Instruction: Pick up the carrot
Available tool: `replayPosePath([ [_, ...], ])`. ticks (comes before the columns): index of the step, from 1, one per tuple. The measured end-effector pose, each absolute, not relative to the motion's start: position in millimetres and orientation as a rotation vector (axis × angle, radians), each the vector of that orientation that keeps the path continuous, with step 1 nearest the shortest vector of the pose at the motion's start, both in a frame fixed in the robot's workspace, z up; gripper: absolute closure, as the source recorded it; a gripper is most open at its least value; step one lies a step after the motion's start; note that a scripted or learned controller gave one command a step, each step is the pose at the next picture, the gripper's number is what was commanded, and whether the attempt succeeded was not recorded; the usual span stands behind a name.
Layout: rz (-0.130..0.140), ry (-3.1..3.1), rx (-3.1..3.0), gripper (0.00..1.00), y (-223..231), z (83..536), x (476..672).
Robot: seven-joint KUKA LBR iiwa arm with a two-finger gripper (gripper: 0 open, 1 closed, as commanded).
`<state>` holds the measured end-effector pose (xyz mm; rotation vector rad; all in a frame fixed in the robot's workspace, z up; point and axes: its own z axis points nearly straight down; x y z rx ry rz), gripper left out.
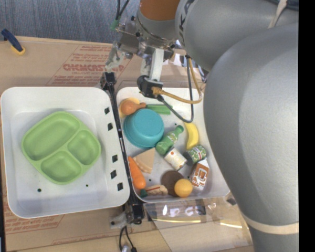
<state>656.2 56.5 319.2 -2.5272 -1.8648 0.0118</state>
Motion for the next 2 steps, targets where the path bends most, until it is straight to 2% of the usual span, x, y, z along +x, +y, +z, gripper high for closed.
replayPosePath([
  [1,-0.013,-1.668,-2.666,0.00,90,499,655.3],
  [2,0.021,-1.156,-2.918,0.00,99,474,655.4],
])
